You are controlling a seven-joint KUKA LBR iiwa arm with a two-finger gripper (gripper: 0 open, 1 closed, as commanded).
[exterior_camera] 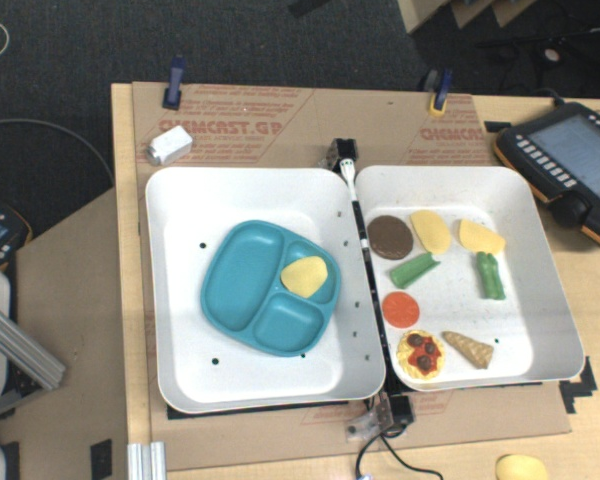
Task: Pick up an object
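Blue tray (pixel 242 298) in left bin (pixel 180 368) holding a yellow piece (pixel 305 275), toy foods scattered in right bin (pixel 540 338), my jaws' state impossible to tell

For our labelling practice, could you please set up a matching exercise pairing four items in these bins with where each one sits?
Things:
1. yellow piece
2. brown disc
3. mini pizza
4. long green piece

Places:
A. right bin, near front edge
B. on the blue divided plate, left bin
C. right bin, toward its right side
D. right bin, back-left corner

Pairs: 1-B, 2-D, 3-A, 4-C
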